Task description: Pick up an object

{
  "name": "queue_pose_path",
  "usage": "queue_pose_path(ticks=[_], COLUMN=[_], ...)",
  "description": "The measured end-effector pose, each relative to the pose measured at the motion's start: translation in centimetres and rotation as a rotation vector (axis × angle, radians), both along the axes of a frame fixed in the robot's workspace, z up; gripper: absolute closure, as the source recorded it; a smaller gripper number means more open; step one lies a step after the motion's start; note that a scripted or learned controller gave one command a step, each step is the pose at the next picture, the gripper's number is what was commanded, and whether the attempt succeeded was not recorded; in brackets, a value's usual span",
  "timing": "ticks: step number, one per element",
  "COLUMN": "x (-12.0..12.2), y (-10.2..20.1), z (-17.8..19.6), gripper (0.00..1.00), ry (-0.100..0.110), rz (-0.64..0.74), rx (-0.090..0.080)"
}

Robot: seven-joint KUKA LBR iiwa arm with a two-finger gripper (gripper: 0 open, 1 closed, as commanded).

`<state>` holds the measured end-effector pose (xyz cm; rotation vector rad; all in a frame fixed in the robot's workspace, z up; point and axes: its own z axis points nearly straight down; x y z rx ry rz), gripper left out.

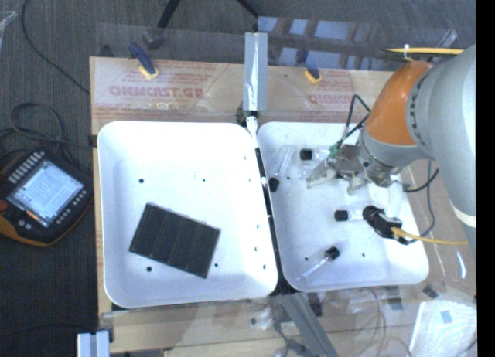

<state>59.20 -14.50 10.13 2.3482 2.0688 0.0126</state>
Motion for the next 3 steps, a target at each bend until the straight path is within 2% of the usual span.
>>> queue_pose_path(ticks=[1,2,3], x=[0.3,2.7,7.3], y=[4.5,7.4,4.3], z=[-1.1,8.2,-1.2], gripper=[0.00,0.00,0.00], ry=[0.002,0.015,0.022], rz=[-0.147,-0.291,-0.254], rx=[-0.001,0.002,0.004])
